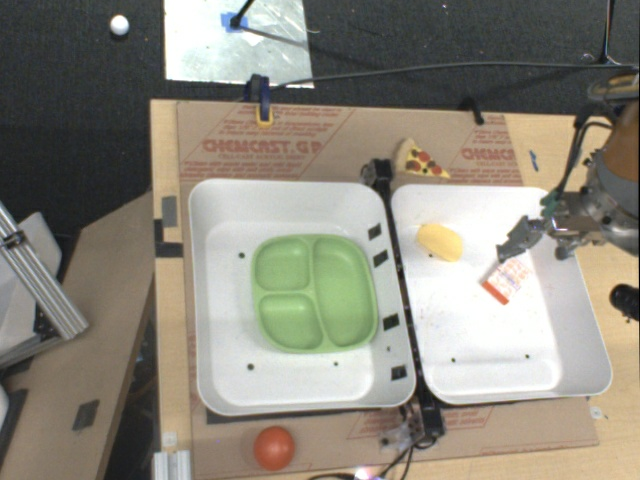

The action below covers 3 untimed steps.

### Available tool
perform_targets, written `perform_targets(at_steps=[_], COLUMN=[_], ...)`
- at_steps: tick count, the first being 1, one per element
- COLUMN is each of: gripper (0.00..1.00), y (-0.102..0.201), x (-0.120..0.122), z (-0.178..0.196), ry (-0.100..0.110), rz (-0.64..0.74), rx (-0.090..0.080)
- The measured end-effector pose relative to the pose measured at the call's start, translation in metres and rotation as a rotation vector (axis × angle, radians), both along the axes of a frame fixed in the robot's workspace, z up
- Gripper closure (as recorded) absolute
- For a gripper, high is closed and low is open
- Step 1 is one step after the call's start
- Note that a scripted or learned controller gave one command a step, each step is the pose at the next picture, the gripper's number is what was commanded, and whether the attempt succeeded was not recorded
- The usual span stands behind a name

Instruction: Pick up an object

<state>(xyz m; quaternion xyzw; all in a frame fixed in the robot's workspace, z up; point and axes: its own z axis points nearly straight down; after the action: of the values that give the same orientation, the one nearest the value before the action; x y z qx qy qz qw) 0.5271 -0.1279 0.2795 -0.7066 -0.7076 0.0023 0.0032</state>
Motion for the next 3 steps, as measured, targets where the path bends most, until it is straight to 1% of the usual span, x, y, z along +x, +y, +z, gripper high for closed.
perform_targets(at_steps=[1,2,3], gripper=[0.00,0.00,0.00], y=[0.000,0.011,0.018], x=[0.002,0.002,0.010], z=[0.005,-0.049,-0.103], ry=[-0.010,-0.006,-0.006], rz=[0.002,0.001,0.000], rx=[-0.002,0.000,0.000])
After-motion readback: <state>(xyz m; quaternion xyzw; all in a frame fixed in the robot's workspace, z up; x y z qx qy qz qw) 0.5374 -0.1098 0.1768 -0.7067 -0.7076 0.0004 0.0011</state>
